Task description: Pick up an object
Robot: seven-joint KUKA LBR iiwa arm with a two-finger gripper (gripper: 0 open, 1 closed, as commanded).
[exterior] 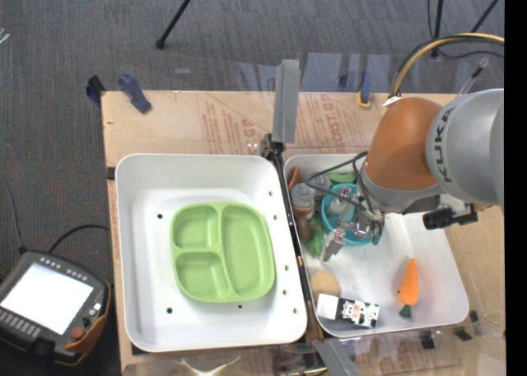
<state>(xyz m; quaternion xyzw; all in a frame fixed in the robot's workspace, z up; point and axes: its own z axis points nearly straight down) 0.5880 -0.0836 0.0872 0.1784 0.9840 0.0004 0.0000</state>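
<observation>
End effector [350, 234] hangs over the right bin [436, 284], its state unclear; "KUKA" marks the arm [461, 152].

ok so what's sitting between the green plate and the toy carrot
In the camera view, between the green plate and the toy carrot come the bins' touching walls, then bare white bin floor; a beige ball lies just below that line.

The arm [469, 148] is grey and round, with black KUKA letters. An orange band [403, 148] sits above the wrist. The gripper [350, 234] is of grey metal.
</observation>
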